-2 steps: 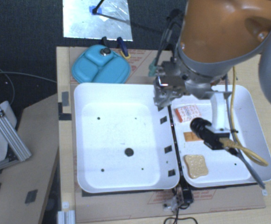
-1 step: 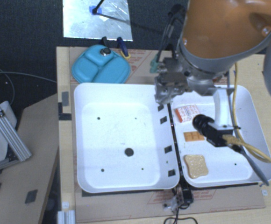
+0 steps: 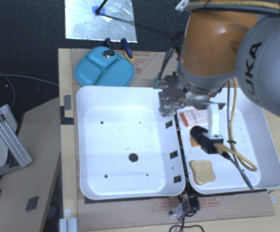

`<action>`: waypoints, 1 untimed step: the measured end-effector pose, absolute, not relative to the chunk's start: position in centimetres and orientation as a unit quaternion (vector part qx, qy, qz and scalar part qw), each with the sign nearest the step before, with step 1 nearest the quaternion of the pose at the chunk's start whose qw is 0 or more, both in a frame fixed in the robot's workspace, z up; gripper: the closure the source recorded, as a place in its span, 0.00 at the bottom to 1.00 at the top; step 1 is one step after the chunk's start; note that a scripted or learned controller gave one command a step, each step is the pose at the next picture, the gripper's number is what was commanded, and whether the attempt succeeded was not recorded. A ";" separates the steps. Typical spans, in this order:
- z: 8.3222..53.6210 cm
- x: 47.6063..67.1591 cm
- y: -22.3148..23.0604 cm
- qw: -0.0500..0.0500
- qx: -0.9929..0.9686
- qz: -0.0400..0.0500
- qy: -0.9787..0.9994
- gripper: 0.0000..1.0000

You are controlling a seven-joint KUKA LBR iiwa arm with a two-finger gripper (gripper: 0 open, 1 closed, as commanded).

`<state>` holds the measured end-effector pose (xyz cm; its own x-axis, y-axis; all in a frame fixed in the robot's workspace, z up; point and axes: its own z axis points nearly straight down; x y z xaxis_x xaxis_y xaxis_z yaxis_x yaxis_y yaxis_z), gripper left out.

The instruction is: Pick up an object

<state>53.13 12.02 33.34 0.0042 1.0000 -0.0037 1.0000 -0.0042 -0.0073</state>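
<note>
The table [image 3: 65, 76] bears a sheet of brown cardboard [image 3: 147, 63] with two white bins touching side by side, the left bin [image 3: 116, 129] spreading left of the end effector [image 3: 165, 105], the right bin [image 3: 263, 146] to its right, and a blue divided tray [image 3: 104, 69] beyond it, to the left.

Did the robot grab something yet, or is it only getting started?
Not yet, it seems. Done: the gripper is low over the back corner of the right bin. In hand: I see nothing held. Left: grabbing and lifting something, maybe the red-and-white packet beside it; the tan bread-shaped piece lies nearer the front.
</note>
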 end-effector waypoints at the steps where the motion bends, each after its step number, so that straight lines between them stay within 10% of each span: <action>1: 47.0 50.0 11.4 -0.004 -0.706 -0.008 -0.708 1.00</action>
<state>49.98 11.41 46.97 -0.0039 1.0000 0.0055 0.9998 0.0038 0.0169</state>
